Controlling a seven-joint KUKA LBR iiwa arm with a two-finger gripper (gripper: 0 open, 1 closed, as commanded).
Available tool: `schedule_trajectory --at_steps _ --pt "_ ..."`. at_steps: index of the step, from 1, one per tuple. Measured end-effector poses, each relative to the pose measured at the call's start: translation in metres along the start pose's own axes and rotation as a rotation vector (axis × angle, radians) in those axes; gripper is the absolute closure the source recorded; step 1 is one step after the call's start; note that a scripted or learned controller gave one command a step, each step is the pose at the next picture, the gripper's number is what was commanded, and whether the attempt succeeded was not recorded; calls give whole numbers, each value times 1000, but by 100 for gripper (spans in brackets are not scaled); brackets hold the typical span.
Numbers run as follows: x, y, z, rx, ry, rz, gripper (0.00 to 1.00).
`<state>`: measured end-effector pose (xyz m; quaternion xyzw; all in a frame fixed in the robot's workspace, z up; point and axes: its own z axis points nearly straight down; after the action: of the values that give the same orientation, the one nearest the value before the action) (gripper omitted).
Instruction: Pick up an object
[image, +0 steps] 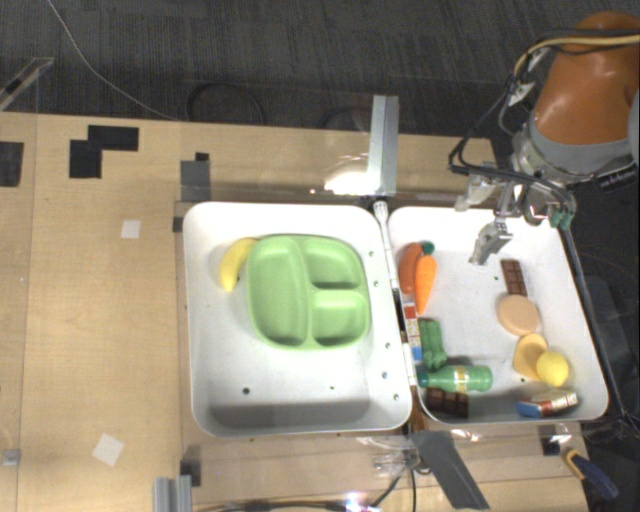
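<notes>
Risk assessment: the candidate objects lie crowded along the edges of the right-hand shallow white bin (470, 300), and that crowding is the main hazard. The orange toy carrot with green top (423, 280) lies touching a second, darker orange piece (408, 268) against the bin's left wall; a descent there could strike the wall or nudge both pieces without closing on either. The green bottle with yellow label (458, 378) lies on its side just beside a dark brown block (445, 403) and a small green block (432, 342); being round, it would likely roll away from a closing finger. The yellow lemon-shaped toy (551, 368) touches an orange-yellow rounded piece (528, 352) near the right wall and could squirt aside in the same way. The flat tan disc (519, 315) and the small brown bar (513, 275) sit low and offer little to pinch.

Arm pose: the grey arm with orange band (585, 95) reaches in from the right, wrist above the bin's far right corner. The two-finger gripper (487, 243) hangs over bare bin floor, well apart from every object; nothing sits between its fingers, and I cannot tell whether they are spread or closed.

The left-hand white bin (215, 380) holds a green sectioned plastic tray (305, 290) with a yellow banana toy (235, 262) touching its left edge.
</notes>
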<state>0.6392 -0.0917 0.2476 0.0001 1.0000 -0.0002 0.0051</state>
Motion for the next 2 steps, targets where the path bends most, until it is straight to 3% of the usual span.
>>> schedule_trajectory --at_steps 1,2 --pt "85 -14 136 -1 11 -22 0" --pt "123 -59 155 3 -10 67 0"
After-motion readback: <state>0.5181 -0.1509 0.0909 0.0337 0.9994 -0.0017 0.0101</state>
